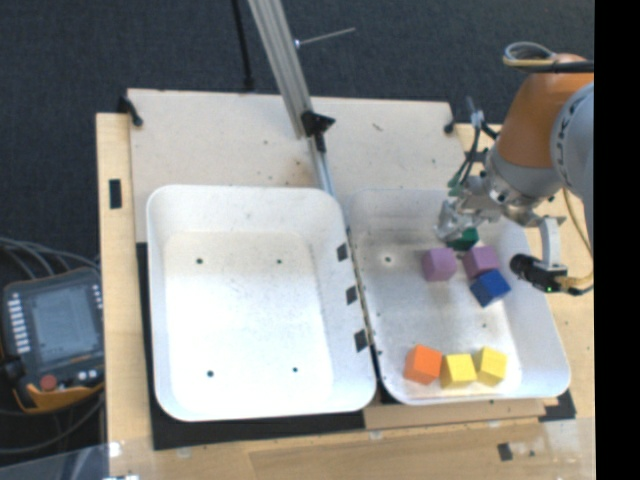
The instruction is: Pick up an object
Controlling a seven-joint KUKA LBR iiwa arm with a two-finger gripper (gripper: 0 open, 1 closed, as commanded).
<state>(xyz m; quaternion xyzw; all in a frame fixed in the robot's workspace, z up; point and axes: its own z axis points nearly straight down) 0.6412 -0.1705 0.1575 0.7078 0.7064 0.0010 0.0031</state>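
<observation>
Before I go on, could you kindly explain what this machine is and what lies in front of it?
It is a robot arm, grey with an orange band, reaching in from the right. One fixed camera looks down on the bench at a slant. Two shallow white bins sit side by side: the left bin and the right bin. In the right bin lie two purple blocks, a blue block, an orange block and two yellow blocks. The gripper hangs over something green, near the purple blocks; I cannot tell whether it holds anything.
</observation>
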